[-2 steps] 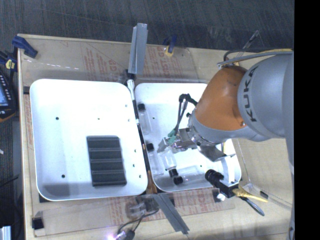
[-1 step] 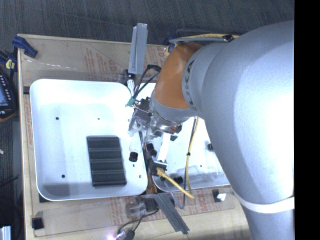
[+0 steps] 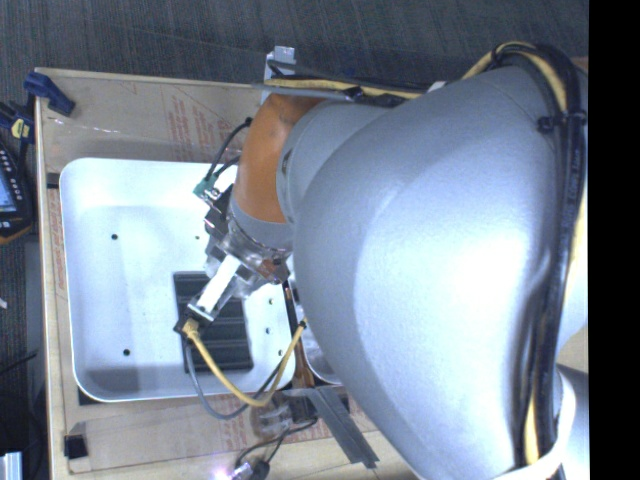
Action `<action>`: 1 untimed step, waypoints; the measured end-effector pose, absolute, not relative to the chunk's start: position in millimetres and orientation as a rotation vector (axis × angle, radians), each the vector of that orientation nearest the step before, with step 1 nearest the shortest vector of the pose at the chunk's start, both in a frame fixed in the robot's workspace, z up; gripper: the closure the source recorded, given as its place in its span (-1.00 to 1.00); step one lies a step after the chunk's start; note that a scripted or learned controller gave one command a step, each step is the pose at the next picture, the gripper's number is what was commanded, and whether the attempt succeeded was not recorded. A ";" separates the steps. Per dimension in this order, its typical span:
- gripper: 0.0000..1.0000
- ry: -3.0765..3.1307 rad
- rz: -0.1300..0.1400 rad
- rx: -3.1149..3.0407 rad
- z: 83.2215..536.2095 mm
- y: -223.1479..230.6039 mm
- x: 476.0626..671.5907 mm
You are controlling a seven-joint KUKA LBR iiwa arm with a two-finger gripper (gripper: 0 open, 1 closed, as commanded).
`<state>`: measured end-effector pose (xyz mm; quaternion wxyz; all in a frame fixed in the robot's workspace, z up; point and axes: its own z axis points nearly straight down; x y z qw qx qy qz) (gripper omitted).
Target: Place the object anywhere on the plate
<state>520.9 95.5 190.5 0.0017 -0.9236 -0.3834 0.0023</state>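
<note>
A dark, ribbed rectangular object (image 3: pixel 222 340) lies flat on the floor of the left white bin (image 3: pixel 110 268), toward its front right. My gripper (image 3: pixel 243 253) hangs from the orange-banded wrist over the right part of that bin, just above the object's far end. The view from above does not show whether anything is held. The grey arm covers most of the right half of the view, so I cannot make out a plate.
Only a sliver of the right bin (image 3: pixel 312 370) peeks out under the arm. A wooden bench frame (image 3: pixel 150 108) surrounds the bins. A blue clamp (image 3: pixel 48 90) sits at the far left corner, and a dark device (image 3: pixel 10 183) at the left edge.
</note>
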 end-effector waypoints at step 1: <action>1.00 -0.776 0.008 -3.041 190.2 73.6 572.7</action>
